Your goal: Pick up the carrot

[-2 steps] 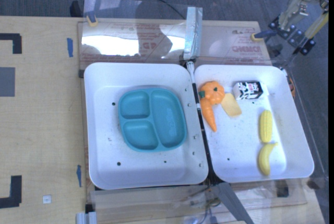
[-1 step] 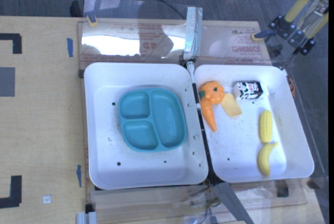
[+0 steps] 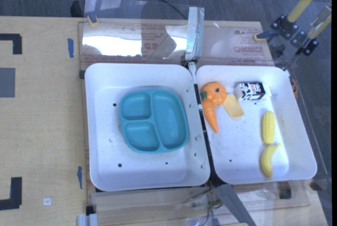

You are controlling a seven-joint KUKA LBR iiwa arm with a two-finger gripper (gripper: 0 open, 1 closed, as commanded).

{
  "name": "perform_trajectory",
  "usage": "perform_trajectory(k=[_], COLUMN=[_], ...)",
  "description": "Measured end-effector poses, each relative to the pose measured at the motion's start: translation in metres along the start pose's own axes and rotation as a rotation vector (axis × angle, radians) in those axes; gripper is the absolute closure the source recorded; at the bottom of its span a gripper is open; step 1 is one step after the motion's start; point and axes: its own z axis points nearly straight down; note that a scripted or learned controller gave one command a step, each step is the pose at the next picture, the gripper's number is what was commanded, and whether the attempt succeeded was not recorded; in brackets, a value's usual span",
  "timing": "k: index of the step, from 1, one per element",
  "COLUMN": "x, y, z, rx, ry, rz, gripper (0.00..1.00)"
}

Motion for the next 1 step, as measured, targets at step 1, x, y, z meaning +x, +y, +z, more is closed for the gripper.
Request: perform_trajectory(k=[1], x=[-0.0188], y=[-0.0004], z=[0.0005], rx=[0.002], ry=[0.001], rz=[0.232], gripper=[1.00])
